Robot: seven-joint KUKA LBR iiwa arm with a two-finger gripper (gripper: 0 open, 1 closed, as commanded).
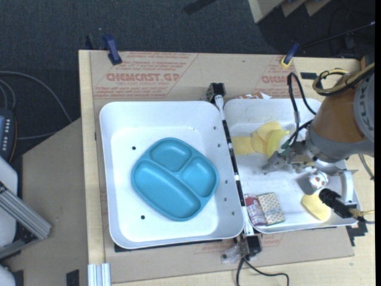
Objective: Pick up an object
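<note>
My gripper hangs low over the middle of the right bin, with the arm coming in from the right. Just to its upper left lies a yellow soft object, and a paler yellow piece rests against the bin's left wall. A patterned packet with a red end lies at the front left of this bin. Near the front right corner sits a yellow lump, and a small white and red item lies just under the wrist. I see nothing held.
The left bin holds a blue divided plate near its centre. A black clamp sits where the two bins meet at the back. Cables loop over the right bin's far edge.
</note>
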